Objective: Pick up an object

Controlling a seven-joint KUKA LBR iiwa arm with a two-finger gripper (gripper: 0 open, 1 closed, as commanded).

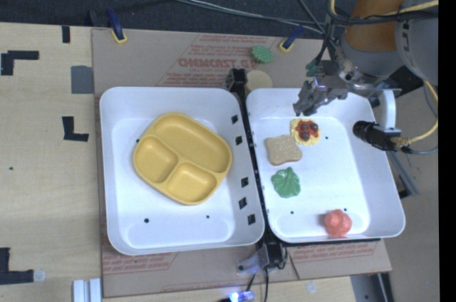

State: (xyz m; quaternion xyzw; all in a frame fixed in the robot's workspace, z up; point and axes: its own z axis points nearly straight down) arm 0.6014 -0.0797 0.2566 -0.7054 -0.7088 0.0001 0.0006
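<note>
Two white bins (114,172) sit on the counter (43,172): one yellow tray (182,158) left, four food pieces (285,181) right, claw (308,102) above, its grip state indiscernible.

Glossy white plastic bins (117,172); smooth yellow plastic tray (182,157); matt brown cardboard base (178,55)

Two white bins (114,222). In the left, a yellow divided tray (182,157). In the right, a tan bread slice (283,149), a green leafy piece (286,181), a pinkish-red lump (338,222), and a yellow disc (306,131) topped red with dark specks, perhaps pizza.
</note>
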